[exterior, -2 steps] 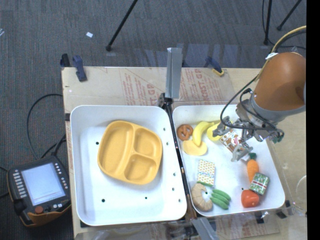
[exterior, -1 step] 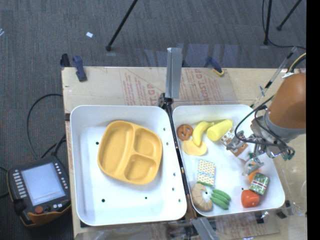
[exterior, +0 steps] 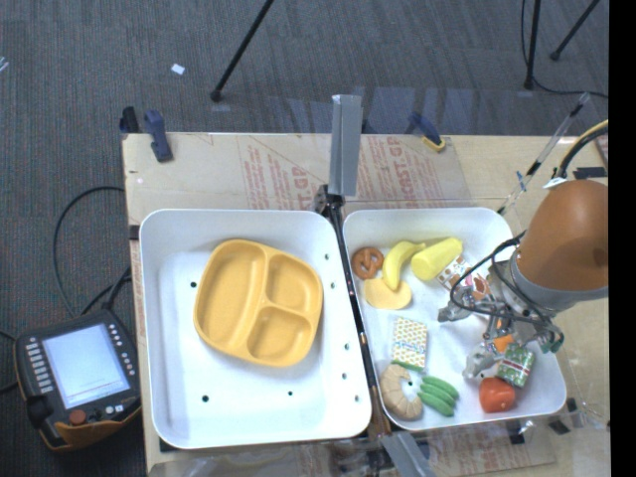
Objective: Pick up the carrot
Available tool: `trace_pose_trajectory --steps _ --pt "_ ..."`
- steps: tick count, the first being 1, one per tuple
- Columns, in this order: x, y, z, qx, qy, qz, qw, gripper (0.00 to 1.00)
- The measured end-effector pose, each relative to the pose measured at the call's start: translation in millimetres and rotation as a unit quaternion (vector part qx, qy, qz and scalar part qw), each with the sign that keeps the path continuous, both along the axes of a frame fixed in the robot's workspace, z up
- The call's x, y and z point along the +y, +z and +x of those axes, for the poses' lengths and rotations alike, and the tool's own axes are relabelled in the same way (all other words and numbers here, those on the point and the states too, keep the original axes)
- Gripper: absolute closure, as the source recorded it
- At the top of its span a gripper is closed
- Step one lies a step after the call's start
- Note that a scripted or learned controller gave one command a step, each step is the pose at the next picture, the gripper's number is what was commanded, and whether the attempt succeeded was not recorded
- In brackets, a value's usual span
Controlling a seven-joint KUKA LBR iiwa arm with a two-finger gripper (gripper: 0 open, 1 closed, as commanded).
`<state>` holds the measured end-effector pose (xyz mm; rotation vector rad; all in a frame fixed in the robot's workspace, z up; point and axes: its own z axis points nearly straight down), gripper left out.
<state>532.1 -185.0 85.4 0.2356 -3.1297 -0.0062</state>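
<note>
Carrot (exterior: 504, 344) logged as a small orange bit in the right bin (exterior: 427, 213), near-right part, mostly covered. Sat directly under the gripper (exterior: 496, 338), touching or just beside a green-white carton (exterior: 518, 367). Could not tell whether actually gripped, nor how far open the tool was: hidden by cables and wrist hardware.

Camera view, rest of right bin: noted a red tomato-like piece (exterior: 497, 395) just in front of the carton, a green pea pod (exterior: 438, 396) beside a ring-shaped donut (exterior: 402, 390), a patterned cracker box (exterior: 408, 342) mid-bin. Toward the far wall, tagged a pretzel (exterior: 367, 261), a banana (exterior: 399, 261), a yellow cylinder (exterior: 437, 258), and a flat yellow slice (exterior: 388, 294) just below the banana. Small red-white packet (exterior: 465, 276) marked near the gripper's far side.

Arm (exterior: 568, 238) recorded reaching in from the right, orange-brown section over the bin's right edge.

Left bin (exterior: 149, 266): held a yellow divided plate (exterior: 260, 301), lying flat, roughly centred.

Off the bench, lower left: handheld screen unit (exterior: 79, 371) on the floor.
</note>
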Motion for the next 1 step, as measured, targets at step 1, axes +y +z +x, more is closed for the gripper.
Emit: trace_pose_trajectory --steps 1 --pt "3.6 0.2 -24.5 0.000 0.098 0.0001 0.9952 0.00"
